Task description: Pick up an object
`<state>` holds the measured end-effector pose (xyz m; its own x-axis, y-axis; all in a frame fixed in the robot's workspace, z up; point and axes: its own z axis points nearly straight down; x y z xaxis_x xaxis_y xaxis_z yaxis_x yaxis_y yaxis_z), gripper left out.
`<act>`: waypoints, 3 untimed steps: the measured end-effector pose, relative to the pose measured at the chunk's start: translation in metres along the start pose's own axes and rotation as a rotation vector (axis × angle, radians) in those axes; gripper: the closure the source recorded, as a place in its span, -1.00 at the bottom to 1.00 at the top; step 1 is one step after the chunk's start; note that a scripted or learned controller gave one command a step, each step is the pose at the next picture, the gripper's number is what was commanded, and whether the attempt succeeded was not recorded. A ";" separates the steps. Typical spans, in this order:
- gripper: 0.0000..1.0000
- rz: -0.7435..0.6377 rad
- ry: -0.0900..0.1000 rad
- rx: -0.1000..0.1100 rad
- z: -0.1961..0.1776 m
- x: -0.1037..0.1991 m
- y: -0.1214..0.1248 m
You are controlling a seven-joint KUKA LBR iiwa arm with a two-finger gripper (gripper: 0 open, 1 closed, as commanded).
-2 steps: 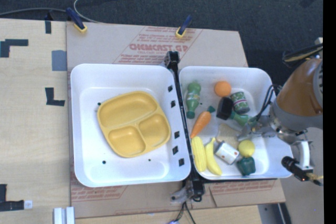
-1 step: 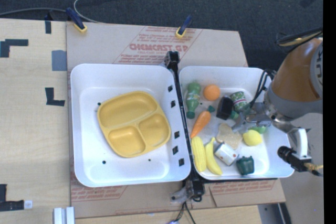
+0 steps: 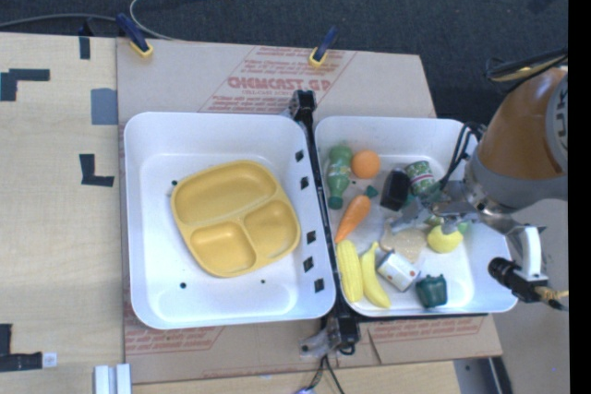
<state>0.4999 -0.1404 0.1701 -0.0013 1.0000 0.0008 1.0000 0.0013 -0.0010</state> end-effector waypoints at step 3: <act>-1.00 -0.006 0.005 0.059 0.086 0.031 0.159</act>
<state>0.6584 -0.1088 0.0837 -0.0074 1.0000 0.0062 0.9982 0.0077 -0.0596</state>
